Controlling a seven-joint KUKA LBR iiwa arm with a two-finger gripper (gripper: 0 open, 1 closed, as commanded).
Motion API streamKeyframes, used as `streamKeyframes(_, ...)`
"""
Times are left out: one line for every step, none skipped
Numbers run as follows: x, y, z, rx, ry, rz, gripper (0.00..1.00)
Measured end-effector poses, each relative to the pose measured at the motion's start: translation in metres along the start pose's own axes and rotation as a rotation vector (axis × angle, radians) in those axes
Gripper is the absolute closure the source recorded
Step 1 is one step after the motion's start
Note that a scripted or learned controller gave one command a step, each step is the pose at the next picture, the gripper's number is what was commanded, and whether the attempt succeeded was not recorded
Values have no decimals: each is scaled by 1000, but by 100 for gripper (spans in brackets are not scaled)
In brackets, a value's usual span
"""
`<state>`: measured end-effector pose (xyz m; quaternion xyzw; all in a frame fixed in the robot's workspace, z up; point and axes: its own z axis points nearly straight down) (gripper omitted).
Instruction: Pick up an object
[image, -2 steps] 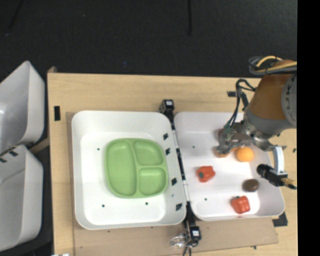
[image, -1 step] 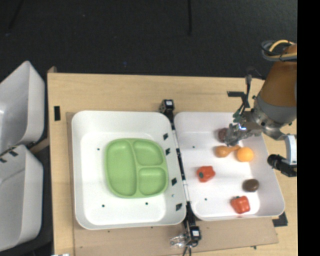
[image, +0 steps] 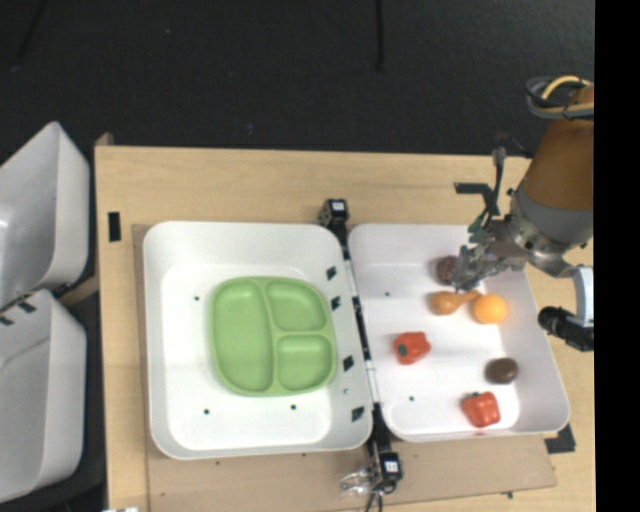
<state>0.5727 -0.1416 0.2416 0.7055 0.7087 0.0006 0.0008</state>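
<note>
A red pepper (image: 481, 408) is seen nearest in the right bin (image: 400, 410), then a brown item (image: 502, 371), a second red pepper (image: 411, 347), an orange ball (image: 489, 309) and an orange-tan piece (image: 450, 301). Farthest, the claw (image: 468, 262) is lowered beside a dark purple object (image: 446, 268); its state cannot be told. A green divided plate (image: 271, 334) is noted in the left bin (image: 180, 420).

the surface (image: 230, 185) is pale wood colour. both bins, left (image: 175, 420) and right (image: 400, 250), are white. the divided plate (image: 270, 335) is light green. two peppers (image: 411, 347) (image: 481, 408) are red, the round fruit (image: 490, 309) orange, one small thing (image: 502, 371) dark brown. the arm (image: 560, 190) is grey with an orange band.
</note>
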Motion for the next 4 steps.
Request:
streamKeyframes(46,7,2,1,0,0,100)
streamKeyframes(89,1,-4,2,1,0,100)
streamKeyframes(140,0,7,2,0,0,100)
streamKeyframes(189,0,-4,1,2,-2,100)
